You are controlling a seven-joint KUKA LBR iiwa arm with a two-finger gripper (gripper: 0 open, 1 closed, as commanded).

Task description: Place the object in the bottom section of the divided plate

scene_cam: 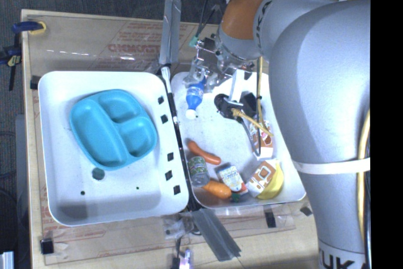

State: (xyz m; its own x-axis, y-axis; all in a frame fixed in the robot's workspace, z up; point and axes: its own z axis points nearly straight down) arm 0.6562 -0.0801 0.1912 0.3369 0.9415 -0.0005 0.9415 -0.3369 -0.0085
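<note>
The blue divided plate [113, 129] lies in the left white bin [63, 198], with nothing in its sections. My gripper [203, 74] hangs over the far left corner of the right bin [289, 195]. Just below it is a small clear bottle [192, 99] with a blue label and a white cap, lying near the bin's left wall. Whether the gripper touches the bottle is unclear from this angle.
The near end of the right bin holds an orange sausage [204, 152], a small can [198, 169], a carrot [218, 189], a small jar [230, 177], a carton [261, 177], a banana [275, 184] and a snack packet [262, 135]. A small dark spot [97, 174] sits beside the plate.
</note>
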